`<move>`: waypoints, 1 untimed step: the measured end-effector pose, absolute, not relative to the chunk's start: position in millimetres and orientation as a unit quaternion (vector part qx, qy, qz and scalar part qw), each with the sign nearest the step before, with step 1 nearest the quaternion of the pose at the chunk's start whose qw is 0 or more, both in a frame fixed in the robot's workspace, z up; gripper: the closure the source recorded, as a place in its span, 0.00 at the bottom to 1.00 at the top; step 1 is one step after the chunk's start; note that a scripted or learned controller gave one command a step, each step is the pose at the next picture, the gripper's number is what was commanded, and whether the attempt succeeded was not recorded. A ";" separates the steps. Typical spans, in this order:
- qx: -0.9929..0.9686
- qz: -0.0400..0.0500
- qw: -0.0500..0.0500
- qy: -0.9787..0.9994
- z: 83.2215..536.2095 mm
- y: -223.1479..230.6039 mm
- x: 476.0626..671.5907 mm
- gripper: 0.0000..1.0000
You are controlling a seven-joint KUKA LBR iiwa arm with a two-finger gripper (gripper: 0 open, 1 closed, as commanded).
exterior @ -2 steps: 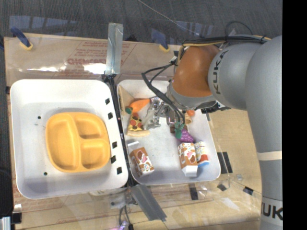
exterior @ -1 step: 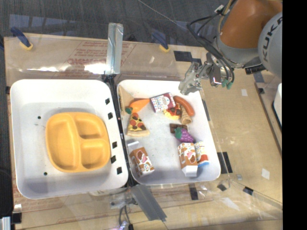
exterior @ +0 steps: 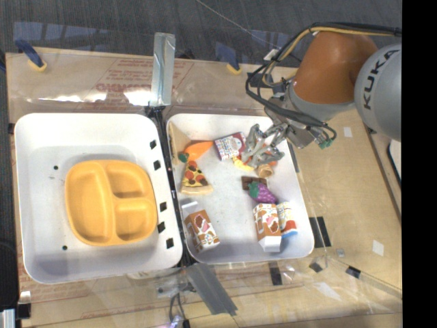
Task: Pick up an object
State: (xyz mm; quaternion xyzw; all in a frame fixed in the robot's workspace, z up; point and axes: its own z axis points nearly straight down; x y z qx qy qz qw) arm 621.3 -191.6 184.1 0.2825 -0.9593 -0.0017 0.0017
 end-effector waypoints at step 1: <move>0.233 0.000 -0.001 -0.973 91.2 -159.0 649.1 1.00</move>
